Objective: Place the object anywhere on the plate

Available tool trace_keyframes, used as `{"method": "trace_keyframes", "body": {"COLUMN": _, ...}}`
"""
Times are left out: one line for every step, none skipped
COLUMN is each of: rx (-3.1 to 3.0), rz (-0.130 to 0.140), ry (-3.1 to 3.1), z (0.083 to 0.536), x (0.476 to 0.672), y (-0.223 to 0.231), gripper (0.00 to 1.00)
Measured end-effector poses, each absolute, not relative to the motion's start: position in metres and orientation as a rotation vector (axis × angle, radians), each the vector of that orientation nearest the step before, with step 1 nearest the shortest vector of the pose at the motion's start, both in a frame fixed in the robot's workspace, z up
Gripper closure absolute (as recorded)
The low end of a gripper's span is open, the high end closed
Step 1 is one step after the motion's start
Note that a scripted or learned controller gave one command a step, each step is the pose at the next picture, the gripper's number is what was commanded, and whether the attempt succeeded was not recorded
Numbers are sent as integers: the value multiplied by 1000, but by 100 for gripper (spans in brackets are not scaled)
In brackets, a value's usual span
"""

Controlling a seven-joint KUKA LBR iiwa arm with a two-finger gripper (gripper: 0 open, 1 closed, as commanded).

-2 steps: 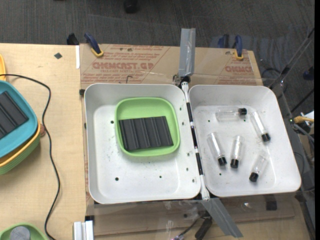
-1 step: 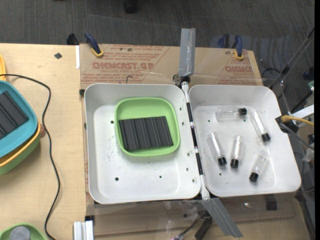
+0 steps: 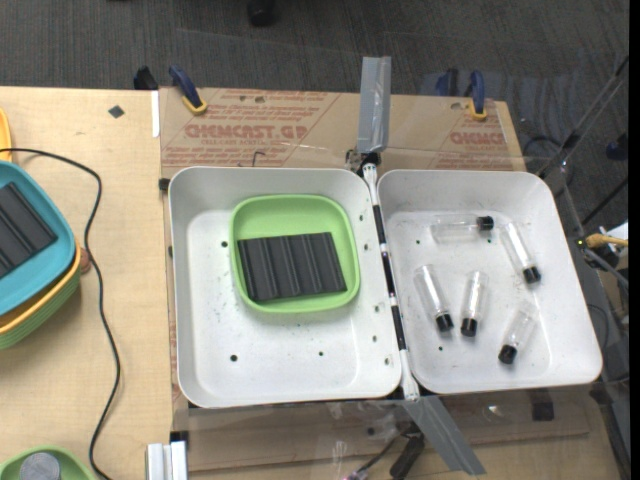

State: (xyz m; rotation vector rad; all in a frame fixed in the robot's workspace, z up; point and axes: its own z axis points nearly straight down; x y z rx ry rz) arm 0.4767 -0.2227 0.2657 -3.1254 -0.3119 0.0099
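A green square plate [image 3: 293, 220] lies in the left white bin [image 3: 200, 348], towards its back. A dark ribbed rectangular pad [image 3: 292, 266] rests on the plate. In the right white bin [image 3: 560, 358] lie several clear plastic tubes with black caps: one at the back [image 3: 460, 230], one at the right [image 3: 520, 252], two near the middle [image 3: 433, 296] [image 3: 471, 303] and one at the front right [image 3: 516, 336].
A cardboard sheet [image 3: 250, 128] with blue-and-yellow clamps lies behind the bins. At the far left stands a stack of teal and yellow plates [image 3: 35, 258] with a black cable [image 3: 100, 268] running down the wooden bench. A grey strip [image 3: 374, 108] stands upright behind the bins' divide.
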Motion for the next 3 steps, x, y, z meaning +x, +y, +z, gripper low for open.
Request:
{"method": "trace_keyframes", "body": {"rx": -3125, "rz": 7, "ry": -320, "z": 281, "x": 478, "y": -192, "gripper": 0}}
{"method": "trace_keyframes", "body": {"rx": -3125, "rz": 9, "ry": -314, "z": 308, "x": 477, "y": -222, "gripper": 0}}
{"method": "trace_keyframes", "body": {"rx": -3124, "rz": 9, "ry": -318, "z": 313, "x": 478, "y": -149, "gripper": 0}}
